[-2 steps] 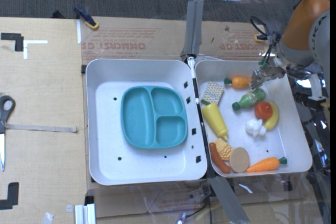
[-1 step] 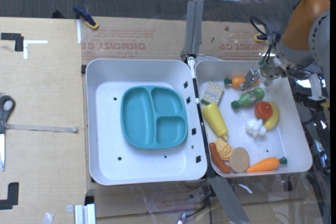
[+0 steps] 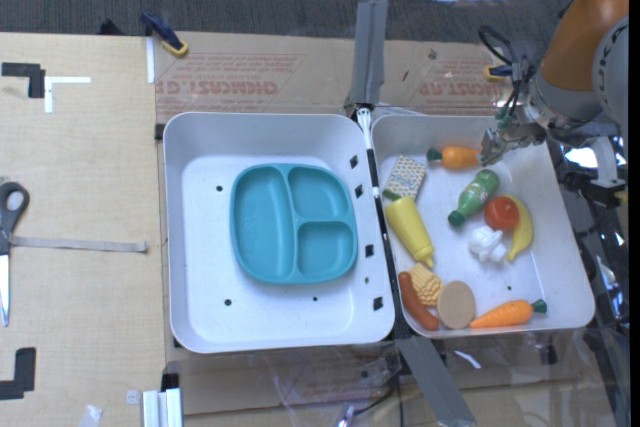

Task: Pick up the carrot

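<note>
Reaching in from three o'clock, the grey arm with its orange band (image 3: 592, 20) hangs over the upper right corner of the right-hand shallow white plastic bin (image 3: 572, 245). Its two-finger gripper (image 3: 494, 147) sits at about one o'clock in that bin, just beside a small orange piece with a green tip (image 3: 455, 156), which lies toward nine o'clock of it. Whether the gripper is wide or narrow I cannot tell (it is too small and dark against the bin wall), and nothing shows gripped in it.

The orange toy carrot with a green stub (image 3: 505, 314) lies flat at five o'clock in the same bin, near the front wall, well apart from the gripper. Just beside it at nine o'clock lies a round tan disc (image 3: 457, 303), touching a red sausage-shaped piece (image 3: 415, 305). Mid-bin sit a green bottle (image 3: 473, 197), a red tomato (image 3: 502, 212), a yellow banana (image 3: 522, 230) and a yellow squeeze bottle (image 3: 410, 227).

The left-hand white bin (image 3: 190, 245) bears a teal plastic divided plate (image 3: 294, 223) at its centre.
</note>
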